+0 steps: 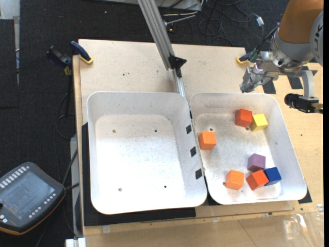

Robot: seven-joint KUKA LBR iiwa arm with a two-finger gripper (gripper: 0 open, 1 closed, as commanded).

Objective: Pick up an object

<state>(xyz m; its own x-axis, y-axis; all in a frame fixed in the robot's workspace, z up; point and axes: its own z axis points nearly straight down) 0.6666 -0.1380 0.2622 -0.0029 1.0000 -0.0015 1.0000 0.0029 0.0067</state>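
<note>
Seven blocks (244, 118) lie below the end effector (250, 84) (state unclear) — well apart.

The scene is evenly and brightly lit from above, and only soft, short shadows are cast. The two shallow white plastic bins (139, 199) are rendered near overexposure, with detail washed out along their rims. A pale glare is seen on the light wooden benchtop (128, 66). The dark floor (36, 112) around the bench is left dim. Slight softness and grain are noticed throughout, and small coloured cubes (207, 139) are kept reasonably sharp.
</note>
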